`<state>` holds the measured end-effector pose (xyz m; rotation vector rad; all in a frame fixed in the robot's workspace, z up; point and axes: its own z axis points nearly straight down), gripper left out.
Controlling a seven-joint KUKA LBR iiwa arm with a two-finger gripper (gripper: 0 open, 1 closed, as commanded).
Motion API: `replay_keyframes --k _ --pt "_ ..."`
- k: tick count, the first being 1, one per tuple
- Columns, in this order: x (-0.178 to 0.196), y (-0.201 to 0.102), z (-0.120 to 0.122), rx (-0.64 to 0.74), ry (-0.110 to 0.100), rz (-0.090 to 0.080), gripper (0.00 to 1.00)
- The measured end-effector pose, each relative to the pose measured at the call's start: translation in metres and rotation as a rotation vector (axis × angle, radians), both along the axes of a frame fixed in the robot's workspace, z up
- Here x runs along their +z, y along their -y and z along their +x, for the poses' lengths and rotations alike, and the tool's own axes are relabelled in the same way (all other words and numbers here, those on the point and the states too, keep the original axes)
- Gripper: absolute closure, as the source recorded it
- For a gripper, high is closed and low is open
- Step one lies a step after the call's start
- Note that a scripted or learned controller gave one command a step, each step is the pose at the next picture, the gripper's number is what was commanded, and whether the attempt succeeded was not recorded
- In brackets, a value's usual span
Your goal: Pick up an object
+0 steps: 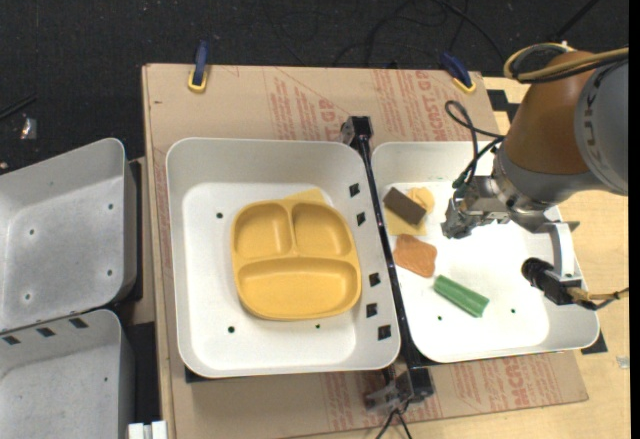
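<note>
In the right bin (520,327) lie a brown block (404,204), a pale yellow piece (424,198) behind it, an orange flat piece (415,255) and a green bar (460,295). My gripper (457,224) hangs over the middle of this bin, just right of the brown block and above the orange piece. Nothing shows between its fingers, and I cannot make out how they stand. The left bin (200,327) holds a yellow divided tray (296,260).
Both bins rest on a cardboard sheet (260,92) clamped at its far edge. A black divider strip (378,237) runs between the bins. Two white lids (60,227) lie to the left of the bench.
</note>
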<state>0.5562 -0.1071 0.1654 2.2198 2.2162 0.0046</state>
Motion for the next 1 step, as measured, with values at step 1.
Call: replay_keyframes --k 1 --pt "0.043 0.0032 0.0014 0.003 -0.001 0.0 1.0"
